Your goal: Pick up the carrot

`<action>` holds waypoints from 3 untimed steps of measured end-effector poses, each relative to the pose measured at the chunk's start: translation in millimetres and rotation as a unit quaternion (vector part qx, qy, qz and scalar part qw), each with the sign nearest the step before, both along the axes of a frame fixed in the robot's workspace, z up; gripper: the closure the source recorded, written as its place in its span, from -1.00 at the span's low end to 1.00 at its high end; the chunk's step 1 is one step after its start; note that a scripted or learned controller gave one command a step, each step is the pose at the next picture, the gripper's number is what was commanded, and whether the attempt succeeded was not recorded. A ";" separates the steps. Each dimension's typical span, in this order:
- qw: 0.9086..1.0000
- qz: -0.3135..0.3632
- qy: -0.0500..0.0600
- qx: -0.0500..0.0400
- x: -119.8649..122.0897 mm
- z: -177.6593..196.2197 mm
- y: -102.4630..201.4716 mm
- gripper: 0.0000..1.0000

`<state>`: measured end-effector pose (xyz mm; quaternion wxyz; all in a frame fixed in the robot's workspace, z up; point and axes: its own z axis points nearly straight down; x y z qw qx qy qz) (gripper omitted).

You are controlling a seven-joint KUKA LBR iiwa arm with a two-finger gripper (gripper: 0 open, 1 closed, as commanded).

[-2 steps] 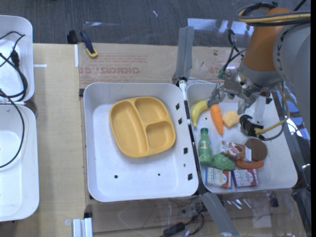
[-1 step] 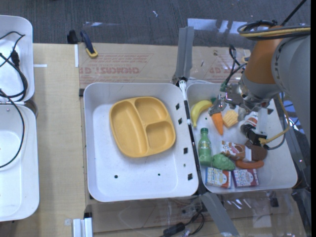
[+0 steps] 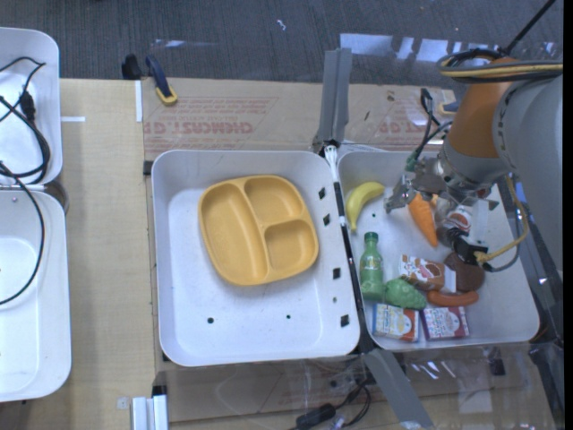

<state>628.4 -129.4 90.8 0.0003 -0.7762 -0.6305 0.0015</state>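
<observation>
The orange carrot (image 3: 425,226) lies slanted in the upper middle of the right bin (image 3: 519,325), thick end up and tip pointing down-right. My gripper (image 3: 427,206) hangs directly over the carrot's thick end. It is open, with one finger left of the carrot and the other to its right. The carrot's top end is partly hidden under the gripper. I cannot tell whether the carrot rests on the bin floor or is off it.
A banana (image 3: 361,202) and a green bottle (image 3: 371,262) lie left of the carrot. Below it are a snack packet (image 3: 421,270), green broccoli (image 3: 405,292), a sausage (image 3: 452,297) and two small boxes (image 3: 395,321). The left bin (image 3: 179,330) holds a yellow divided plate (image 3: 259,229).
</observation>
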 end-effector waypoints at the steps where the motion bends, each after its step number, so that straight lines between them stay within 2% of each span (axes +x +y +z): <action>1: 1.000 0.001 0.000 -0.001 0.1 9.2 -0.5 1.00; 2: 0.993 -0.119 0.000 0.000 -42.7 0.5 5.0 1.00; 3: 0.995 -0.098 0.000 0.000 -13.6 0.2 27.9 1.00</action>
